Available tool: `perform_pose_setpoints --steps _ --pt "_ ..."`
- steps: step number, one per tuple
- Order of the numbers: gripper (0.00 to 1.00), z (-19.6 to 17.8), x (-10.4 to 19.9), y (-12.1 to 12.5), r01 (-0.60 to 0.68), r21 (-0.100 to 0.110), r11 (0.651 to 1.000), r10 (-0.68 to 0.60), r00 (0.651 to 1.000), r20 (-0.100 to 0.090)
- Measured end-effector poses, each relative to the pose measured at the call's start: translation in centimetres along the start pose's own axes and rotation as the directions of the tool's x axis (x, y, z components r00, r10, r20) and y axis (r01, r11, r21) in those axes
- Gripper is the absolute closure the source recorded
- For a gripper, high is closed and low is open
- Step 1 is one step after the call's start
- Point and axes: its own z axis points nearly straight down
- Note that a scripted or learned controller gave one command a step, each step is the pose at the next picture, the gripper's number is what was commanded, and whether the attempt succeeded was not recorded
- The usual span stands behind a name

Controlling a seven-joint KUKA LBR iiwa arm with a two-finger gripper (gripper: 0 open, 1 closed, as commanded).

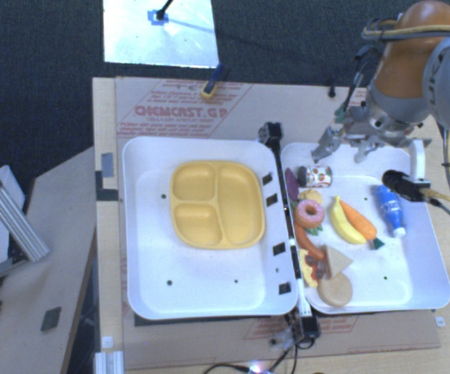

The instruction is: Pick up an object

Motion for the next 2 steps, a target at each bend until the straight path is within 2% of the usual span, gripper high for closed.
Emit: perform_pose_setpoints --steps 1,2 --pt "0.00 -0.7 0.0 0.3 0.002 -0.012 1.000 -0.002 1.000 0.001" --pt "0.00 4.1 -1.0 0.4 -0.001 -0.009 1.000 0.001 1.000 0.001"
